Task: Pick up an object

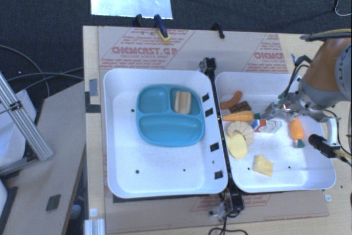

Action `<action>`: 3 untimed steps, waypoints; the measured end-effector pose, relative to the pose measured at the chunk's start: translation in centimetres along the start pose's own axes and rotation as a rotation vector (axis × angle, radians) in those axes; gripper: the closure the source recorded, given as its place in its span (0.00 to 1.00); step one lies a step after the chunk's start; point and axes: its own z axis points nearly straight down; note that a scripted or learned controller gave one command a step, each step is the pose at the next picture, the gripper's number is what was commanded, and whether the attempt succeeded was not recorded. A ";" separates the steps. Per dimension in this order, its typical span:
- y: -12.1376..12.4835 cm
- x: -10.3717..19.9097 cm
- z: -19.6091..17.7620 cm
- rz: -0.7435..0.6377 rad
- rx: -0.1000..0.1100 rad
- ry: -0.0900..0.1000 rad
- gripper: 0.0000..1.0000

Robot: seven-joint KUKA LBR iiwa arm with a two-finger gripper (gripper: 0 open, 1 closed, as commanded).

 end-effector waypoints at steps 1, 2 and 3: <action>0.1 0.0 -1.2 0.000 -0.004 -0.001 1.00; 0.7 -0.8 -7.3 -0.001 -0.007 -0.003 1.00; -0.1 -0.5 -12.6 -0.002 -0.005 -0.002 1.00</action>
